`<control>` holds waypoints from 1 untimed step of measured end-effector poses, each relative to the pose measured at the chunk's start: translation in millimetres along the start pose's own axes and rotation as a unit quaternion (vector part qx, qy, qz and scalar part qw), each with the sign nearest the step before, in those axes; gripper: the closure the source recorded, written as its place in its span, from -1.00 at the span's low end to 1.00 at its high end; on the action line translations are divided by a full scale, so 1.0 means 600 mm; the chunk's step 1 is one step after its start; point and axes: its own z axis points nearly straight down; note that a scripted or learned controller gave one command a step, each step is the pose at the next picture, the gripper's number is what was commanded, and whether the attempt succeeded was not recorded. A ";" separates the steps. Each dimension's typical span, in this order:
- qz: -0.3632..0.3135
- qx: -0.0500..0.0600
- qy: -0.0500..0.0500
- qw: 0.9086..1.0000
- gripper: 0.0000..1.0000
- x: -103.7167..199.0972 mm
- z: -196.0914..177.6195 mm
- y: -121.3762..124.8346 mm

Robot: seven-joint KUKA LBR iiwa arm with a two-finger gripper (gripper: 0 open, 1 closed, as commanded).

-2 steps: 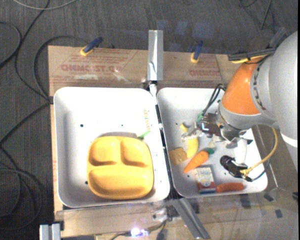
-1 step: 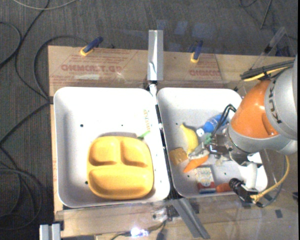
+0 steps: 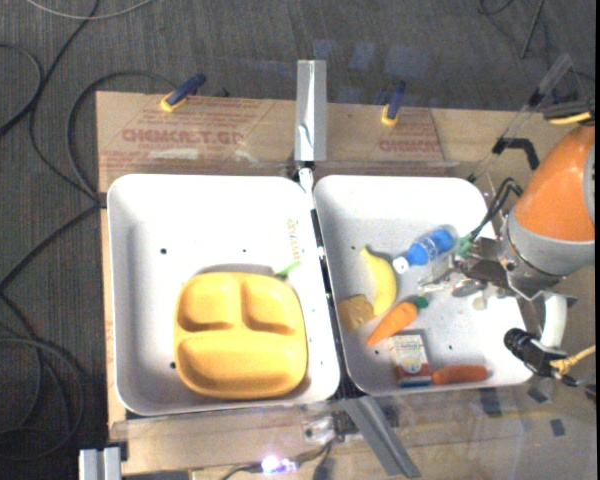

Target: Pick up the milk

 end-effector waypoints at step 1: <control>-0.198 -0.001 0.002 0.980 -1.00 -0.001 0.072 -0.019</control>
